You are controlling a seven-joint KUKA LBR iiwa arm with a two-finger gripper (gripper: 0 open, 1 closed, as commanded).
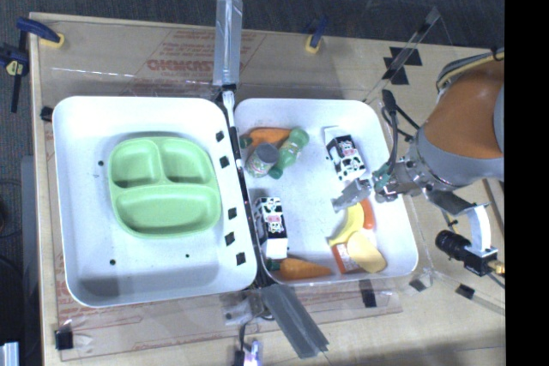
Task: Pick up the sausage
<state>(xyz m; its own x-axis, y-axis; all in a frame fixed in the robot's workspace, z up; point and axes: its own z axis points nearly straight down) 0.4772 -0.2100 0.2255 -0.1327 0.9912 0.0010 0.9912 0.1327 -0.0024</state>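
Plainly, two white bins (77, 210) sit on a wooden bench (129, 47).

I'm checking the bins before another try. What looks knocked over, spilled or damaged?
Nothing looks spilled or broken. The right bin is cluttered: a green bottle lies on its side, and both milk cartons lie flat. The green tray sits level in the left bin.

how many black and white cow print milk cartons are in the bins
2, both in the right white bin: one cow-print milk carton near its upper right, another cow-print carton against the left wall. Others could be hidden under the clutter.
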